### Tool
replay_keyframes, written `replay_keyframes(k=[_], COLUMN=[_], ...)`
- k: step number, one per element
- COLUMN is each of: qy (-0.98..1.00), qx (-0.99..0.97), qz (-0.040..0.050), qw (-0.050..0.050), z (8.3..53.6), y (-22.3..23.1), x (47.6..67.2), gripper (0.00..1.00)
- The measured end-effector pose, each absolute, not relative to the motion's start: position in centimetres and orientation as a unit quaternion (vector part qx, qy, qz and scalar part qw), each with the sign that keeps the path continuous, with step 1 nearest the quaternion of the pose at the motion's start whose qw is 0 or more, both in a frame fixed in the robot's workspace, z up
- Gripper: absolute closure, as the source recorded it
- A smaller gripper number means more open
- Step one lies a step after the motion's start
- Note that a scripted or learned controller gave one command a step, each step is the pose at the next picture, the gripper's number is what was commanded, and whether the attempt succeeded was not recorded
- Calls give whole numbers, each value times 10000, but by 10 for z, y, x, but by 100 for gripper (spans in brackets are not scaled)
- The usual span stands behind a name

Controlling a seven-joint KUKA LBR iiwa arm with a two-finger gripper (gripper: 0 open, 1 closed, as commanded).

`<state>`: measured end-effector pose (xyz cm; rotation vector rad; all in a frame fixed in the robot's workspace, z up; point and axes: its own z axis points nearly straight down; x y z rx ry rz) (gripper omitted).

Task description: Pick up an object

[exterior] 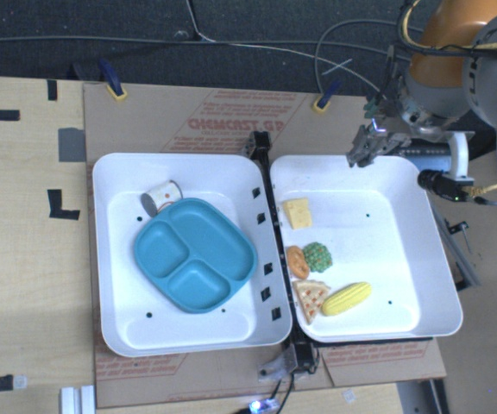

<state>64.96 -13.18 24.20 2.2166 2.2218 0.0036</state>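
The gripper (361, 155) hung over the far rim of the right bin (404, 188); whether the jaws were parted or closed could not be told, and nothing showed between them. The 5 food pieces lay well apart from it, near that bin's left wall. The nearest, the cheese slice (298, 214), lay down-left of the jaws, while the corn cob (345, 298), its long axis slanting, lay farthest.

This is a robotics lab or test cell, not a home. A wooden bench (24, 257) at the left of the frame bears black tape marks (59, 205), and a cardboard sheet (223, 119) is held by blue and yellow clamps (112, 82) near the top. Loose cables (257, 46) cross dark matting along the top, and two white bins (110, 257) sit mid-frame holding toy food (345, 297).
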Motion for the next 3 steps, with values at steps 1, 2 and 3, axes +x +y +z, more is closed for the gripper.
replay_keyframes(k=[1, 2, 3], qy=[7078, 7087, 7089], qx=[7064, 7055, 7053], qz=[11, -6, -8], qw=[18, -6, -11], z=[295, 288, 281], y=[-132, -76, -25], x=[650, 638, 626], gripper=[100, 100, 100])
